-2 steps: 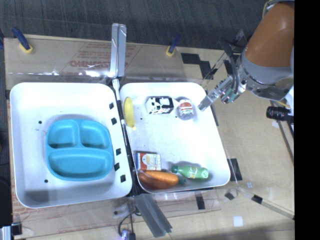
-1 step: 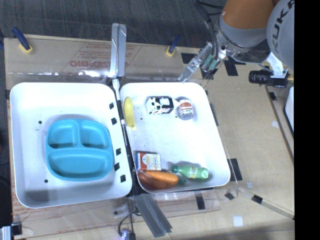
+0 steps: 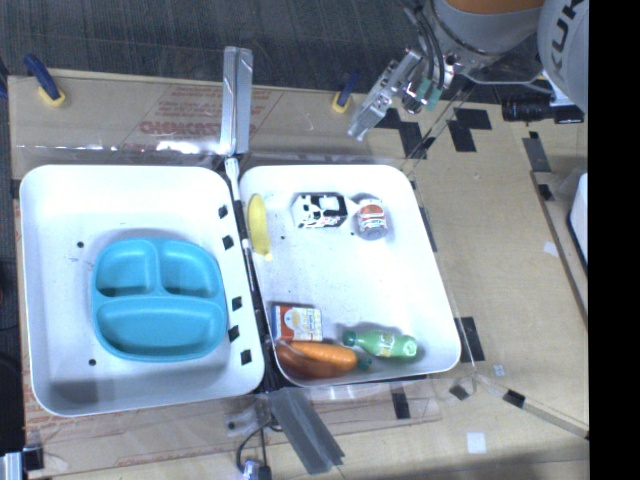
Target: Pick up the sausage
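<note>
**Camera view: gripper well off target, sausage boxed in at a corner**

Camera view has the gripper point(image 3: 372, 114) up over the worktop point(image 3: 500, 268), beyond the far edge of the right bin point(image 3: 440, 298), carrying nothing. Can't tell whether it's released or clenched; it reads as one pale blurred shape at this angle.

Sausage point(image 3: 317, 358) lies flat in the near-left corner of the right bin, against the near wall. It's orange-brown w/ a darker end toward the divider. A small carton point(image 3: 298, 322) sits just behind it, touching or nearly so. A green bottle point(image 3: 382, 345) lies on its side just beside the sausage's right end.

Risks, as I judge them:
- Corner spot: the near wall and divider leave little room for one side of the grip, so a descent could clip the rim or pinch wall instead of sausage.
- Crowding: carton and bottle are so close the grip may catch them too, or shove the sausage tighter into the corner.
- Round, smooth-looking body: an off-centre squeeze could roll or squirt it out.
- Long travel: the gripper must cross the whole bin, passing over the can point(image 3: 371, 218), cow-print item point(image 3: 319, 211) and banana point(image 3: 258, 224); a low path would knock them.

Left bin point(image 3: 40, 268) holds a blue tray point(image 3: 158, 300), well apart, no factor.
</note>
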Motion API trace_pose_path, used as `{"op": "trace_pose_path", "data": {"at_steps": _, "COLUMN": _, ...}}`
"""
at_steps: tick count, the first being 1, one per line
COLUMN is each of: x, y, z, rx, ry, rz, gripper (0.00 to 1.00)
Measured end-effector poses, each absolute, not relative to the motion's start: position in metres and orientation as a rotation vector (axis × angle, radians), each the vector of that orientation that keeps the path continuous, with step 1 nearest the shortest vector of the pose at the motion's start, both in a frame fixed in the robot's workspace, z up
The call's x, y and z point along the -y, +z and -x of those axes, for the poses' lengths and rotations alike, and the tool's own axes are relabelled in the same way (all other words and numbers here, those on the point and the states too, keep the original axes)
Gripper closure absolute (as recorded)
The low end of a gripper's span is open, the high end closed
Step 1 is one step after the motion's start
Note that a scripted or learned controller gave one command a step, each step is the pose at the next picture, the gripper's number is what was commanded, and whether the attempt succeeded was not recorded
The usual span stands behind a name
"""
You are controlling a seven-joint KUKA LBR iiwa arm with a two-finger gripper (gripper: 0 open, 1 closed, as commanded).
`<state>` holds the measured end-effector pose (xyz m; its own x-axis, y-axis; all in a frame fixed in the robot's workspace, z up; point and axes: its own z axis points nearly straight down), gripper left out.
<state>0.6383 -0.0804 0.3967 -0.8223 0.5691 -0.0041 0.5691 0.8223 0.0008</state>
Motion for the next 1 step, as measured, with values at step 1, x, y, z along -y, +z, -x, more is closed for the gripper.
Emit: {"op": "trace_pose_path", "data": {"at_steps": 1, "x": -0.0024, "y": 0.3575, "z": -0.6292, "rx": -3.107, "ry": -0.002, "rz": -0.466, "gripper": 1.00}}
